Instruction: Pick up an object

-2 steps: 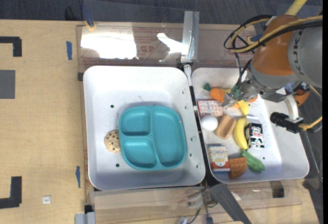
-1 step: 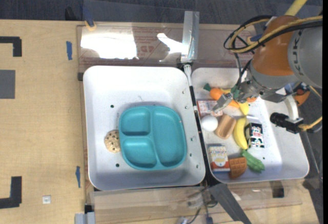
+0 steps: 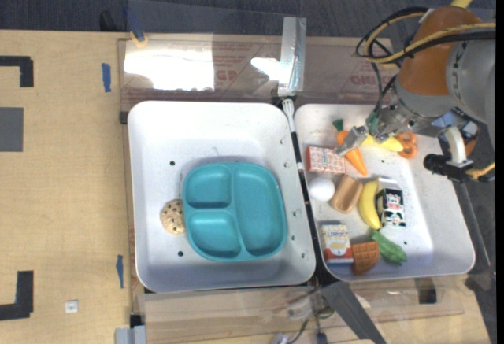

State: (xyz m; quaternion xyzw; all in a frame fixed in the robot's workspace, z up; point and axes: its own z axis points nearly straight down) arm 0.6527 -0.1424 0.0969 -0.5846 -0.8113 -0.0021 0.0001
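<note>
**Pincer low over the toy food in the right bin**

The pincer point(image 3: 376, 127) sits at the far end of the right bin point(image 3: 449, 244), down among the toys beside a tapered orange carrot point(image 3: 354, 157) and a small yellow piece point(image 3: 391, 143); how far it is open cannot be told, nor whether it grips anything. Nearer the camera lie a pink printed packet point(image 3: 325, 160), a smooth white egg point(image 3: 320, 190), a tan bread roll point(image 3: 346, 194), a curved yellow banana point(image 3: 369, 205), a black-and-white carton point(image 3: 391, 207), a leafy green piece point(image 3: 390, 249), a ridged brown waffle point(image 3: 365, 256) and a small red-and-white box point(image 3: 336, 241). The left bin point(image 3: 150, 146) holds a glossy teal divided plate point(image 3: 234, 210) with a speckled cookie point(image 3: 172, 216) touching its left edge. Both bins rest on the wooden surface point(image 3: 55, 177).
</note>
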